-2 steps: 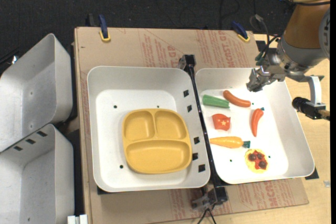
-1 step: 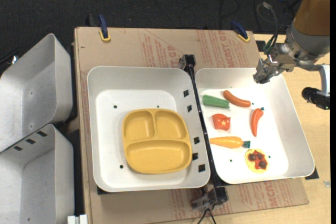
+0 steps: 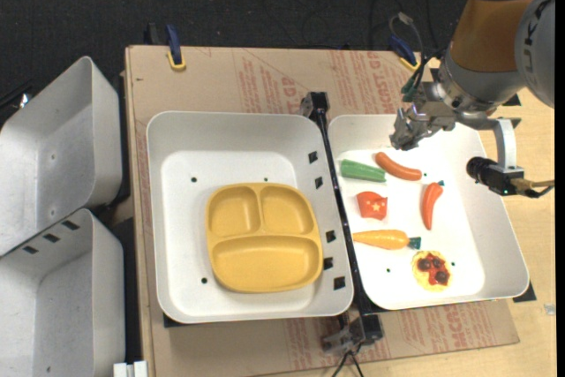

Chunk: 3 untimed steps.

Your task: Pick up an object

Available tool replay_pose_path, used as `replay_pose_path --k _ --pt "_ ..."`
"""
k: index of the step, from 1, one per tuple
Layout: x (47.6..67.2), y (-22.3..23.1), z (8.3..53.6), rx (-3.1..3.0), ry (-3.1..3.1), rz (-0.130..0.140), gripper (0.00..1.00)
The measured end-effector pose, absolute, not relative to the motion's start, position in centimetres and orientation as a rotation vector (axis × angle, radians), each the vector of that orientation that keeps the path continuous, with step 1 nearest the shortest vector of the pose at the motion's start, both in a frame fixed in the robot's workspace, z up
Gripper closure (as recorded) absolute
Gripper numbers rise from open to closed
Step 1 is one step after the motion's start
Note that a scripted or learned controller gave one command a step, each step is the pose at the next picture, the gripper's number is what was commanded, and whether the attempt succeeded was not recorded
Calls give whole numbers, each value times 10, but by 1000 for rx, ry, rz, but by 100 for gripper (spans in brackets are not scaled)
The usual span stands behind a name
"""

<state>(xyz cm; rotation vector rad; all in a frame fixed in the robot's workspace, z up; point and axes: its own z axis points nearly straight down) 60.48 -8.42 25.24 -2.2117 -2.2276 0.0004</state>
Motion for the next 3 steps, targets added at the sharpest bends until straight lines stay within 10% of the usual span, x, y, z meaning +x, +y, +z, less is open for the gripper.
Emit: replay_pose_path --k 3 --pt "589 75 238 -2212 -2227 2 100"
